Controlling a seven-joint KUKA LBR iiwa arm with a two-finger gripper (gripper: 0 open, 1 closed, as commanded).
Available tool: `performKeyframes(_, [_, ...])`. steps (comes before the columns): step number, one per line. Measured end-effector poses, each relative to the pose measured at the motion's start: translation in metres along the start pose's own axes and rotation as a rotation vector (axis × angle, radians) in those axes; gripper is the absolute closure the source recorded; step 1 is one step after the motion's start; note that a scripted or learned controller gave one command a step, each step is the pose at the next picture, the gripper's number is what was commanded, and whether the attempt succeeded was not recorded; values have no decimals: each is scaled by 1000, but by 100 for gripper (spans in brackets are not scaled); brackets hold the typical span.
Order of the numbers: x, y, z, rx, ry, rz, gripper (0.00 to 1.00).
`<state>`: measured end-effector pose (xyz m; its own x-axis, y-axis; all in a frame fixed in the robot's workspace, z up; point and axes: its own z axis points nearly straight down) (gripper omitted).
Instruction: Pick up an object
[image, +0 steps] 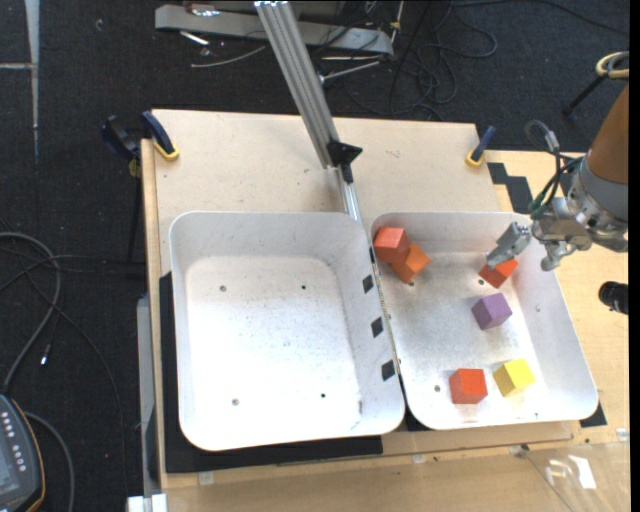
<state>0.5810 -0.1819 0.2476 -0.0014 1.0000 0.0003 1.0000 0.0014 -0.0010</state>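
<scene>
My gripper (530, 252) hangs over the far right part of the right bin (560, 330), open, with nothing between its fingers. A small red block (497, 271) lies just below and left of the left fingertip (510, 243); whether they touch I cannot tell. A purple block (491, 311) sits a little nearer in the bin. At the bin's front are a red-orange block (467, 385) and a yellow block (514, 376) side by side. A red block (389, 240) and an orange block (411, 263) rest together by the bin's far left wall.
The left bin (200, 260) adjoins the right one along a shared rim. A slanted metal rail (305, 85) runs from the top down to the bins' junction. Clamps (158, 137) (480, 147) sit at the bench's far corners.
</scene>
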Motion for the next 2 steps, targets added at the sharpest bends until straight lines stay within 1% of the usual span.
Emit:
performKeyframes(1, [-35,68,127,-27,-11,-1,0])
performKeyframes(2, [38,98,126,-19,-8,-7,0])
